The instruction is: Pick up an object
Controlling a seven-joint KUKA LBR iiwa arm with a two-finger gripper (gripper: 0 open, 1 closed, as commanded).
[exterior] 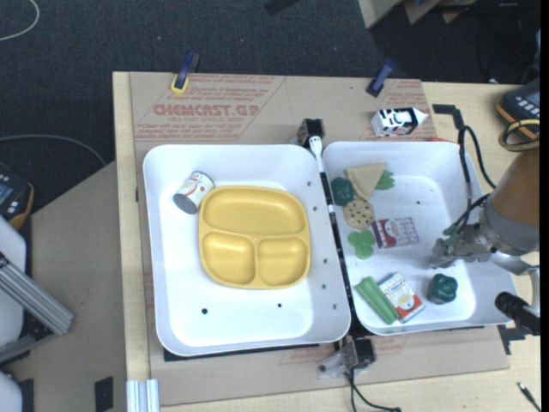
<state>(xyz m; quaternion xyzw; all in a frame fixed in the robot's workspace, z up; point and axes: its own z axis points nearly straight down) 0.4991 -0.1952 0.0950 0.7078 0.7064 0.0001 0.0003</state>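
I can't make out whether the fingers are spread or closed on my feed; the gripper hovers low at about 3 o'clock in the right bin, nothing visibly between its tips. Just below it, toward 5 o'clock, sits a dark green round object (a small gap between them, as far as I can tell). At 9 o'clock from the gripper lies a red-and-white carton, with a brown cookie beyond it. Near 6 o'clock in that bin lie a green stick and a small box. The left bin holds a yellow divided plate and a small can.
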